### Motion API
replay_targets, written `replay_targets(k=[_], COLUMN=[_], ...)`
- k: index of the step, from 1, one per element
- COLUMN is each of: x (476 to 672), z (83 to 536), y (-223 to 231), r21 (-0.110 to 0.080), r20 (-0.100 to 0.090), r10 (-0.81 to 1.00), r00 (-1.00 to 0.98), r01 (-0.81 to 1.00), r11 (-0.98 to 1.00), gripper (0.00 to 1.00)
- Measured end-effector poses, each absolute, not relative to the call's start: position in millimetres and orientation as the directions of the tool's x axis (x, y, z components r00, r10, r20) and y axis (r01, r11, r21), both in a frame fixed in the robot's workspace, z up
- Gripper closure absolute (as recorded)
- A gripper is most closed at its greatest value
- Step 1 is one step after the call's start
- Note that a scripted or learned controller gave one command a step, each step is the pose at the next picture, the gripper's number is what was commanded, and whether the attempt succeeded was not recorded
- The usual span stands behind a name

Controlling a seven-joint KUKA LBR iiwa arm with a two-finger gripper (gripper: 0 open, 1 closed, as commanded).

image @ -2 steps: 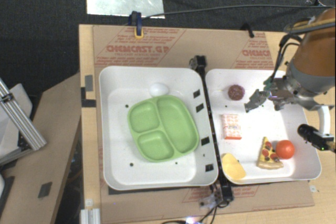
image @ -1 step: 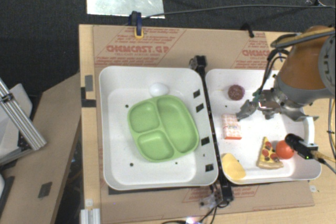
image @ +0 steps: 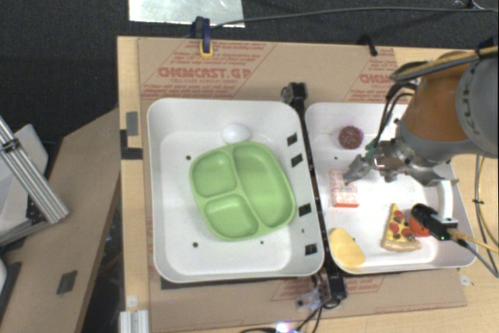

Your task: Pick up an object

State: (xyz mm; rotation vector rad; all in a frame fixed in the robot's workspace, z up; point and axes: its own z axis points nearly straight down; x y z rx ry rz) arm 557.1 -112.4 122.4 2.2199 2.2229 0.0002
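A cardboard-topped bench (image: 234, 58) carries two white bins, and the gripper (image: 360, 168) hangs over the right bin (image: 323, 125), its grip impossible to judge. Just below it lies a small white-and-red packet (image: 344, 193); the pizza slice (image: 399, 230) sits lower right, the brown round piece (image: 351, 137) just above, the green divided plate (image: 242, 191) far left.

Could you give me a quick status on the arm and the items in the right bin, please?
Gripper low over right bin, grip state unclear. Pink-and-white packet just below it, not lifted. Pizza slice, yellow piece, round brown piece lie apart.
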Motion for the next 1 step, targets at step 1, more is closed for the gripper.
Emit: replay_targets(k=[1], x=[559.6], z=[87.9], y=[-111.9], r21=[0.003], r20=[0.003], r10=[1.000], r00=[-0.001], r01=[1.000], r11=[0.001], gripper=[0.00])
